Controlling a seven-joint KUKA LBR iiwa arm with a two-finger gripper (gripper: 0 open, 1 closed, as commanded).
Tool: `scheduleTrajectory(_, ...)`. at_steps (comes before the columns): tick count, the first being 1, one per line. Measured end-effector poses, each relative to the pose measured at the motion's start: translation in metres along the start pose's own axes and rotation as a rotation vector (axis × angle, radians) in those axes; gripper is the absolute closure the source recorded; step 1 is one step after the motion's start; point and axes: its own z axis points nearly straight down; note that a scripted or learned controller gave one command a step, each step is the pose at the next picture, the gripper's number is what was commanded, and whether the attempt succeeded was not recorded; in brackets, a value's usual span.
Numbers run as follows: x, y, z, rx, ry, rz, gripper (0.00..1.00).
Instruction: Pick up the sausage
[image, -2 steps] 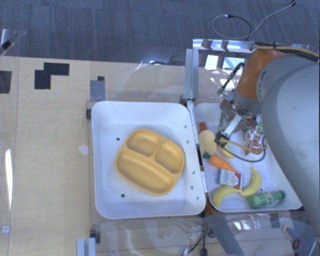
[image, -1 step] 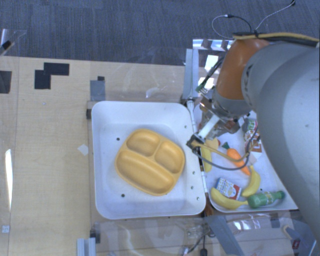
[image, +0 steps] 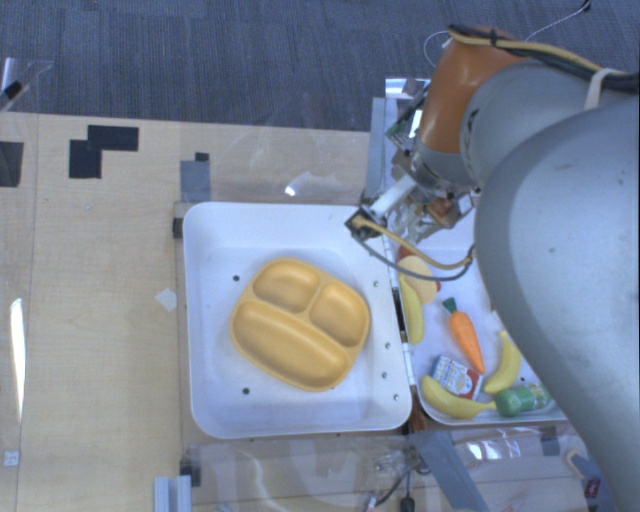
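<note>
My gripper (image: 415, 222) hangs over the far left corner of the right bin (image: 432, 412), close to the divider between the two bins. A small reddish-brown piece (image: 438, 211), possibly the sausage, shows right beside the gripper, partly hidden by it. Whether it is held cannot be told. The grey arm with its orange band (image: 455, 85) covers much of the right bin.
In the right bin lie a red-and-yellow fruit (image: 415, 272), a banana (image: 411, 318), a carrot (image: 465, 341), a small packet (image: 456, 376), two more bananas (image: 452, 402) (image: 505, 364) and a green item (image: 520, 400). The left bin (image: 210, 300) holds a yellow divided plate (image: 300, 323).
</note>
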Motion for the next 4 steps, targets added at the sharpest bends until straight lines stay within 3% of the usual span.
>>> scheduleTrajectory(1,-0.015,0.024,-0.006,-0.001,0.001,0.041,0.0)
scheduleTrajectory(2,-0.02,0.018,-0.001,0.001,-0.001,0.101,0.0)
scheduleTrajectory(3,-0.001,-0.001,0.0,0.001,0.001,0.155,0.0)
scheduleTrajectory(4,-0.02,0.014,-0.057,-0.001,0.002,0.064,0.0)
